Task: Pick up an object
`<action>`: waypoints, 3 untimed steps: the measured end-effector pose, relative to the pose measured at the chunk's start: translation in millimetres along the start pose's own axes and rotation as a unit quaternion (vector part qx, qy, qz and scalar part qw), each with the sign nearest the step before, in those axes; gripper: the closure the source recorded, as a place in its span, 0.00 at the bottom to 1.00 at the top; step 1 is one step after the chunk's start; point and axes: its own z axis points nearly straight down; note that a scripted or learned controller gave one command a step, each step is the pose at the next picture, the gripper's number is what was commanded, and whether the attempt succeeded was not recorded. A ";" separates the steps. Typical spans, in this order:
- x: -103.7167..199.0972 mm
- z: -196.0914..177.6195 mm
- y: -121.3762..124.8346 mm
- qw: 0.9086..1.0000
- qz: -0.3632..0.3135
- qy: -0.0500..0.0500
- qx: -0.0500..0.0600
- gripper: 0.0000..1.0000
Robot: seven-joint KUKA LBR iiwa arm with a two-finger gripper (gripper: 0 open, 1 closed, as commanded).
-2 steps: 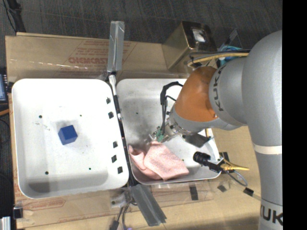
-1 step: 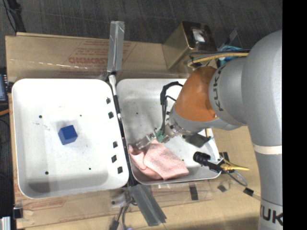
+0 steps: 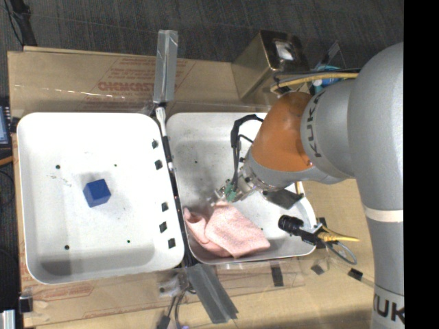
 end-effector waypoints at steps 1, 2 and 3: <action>0.0 0.0 0.0 1.000 0.000 0.000 0.000 0.00; 6.6 17.9 -0.9 0.993 0.120 -0.001 -0.001 0.00; 7.1 9.2 -0.8 0.993 0.118 0.001 0.000 1.00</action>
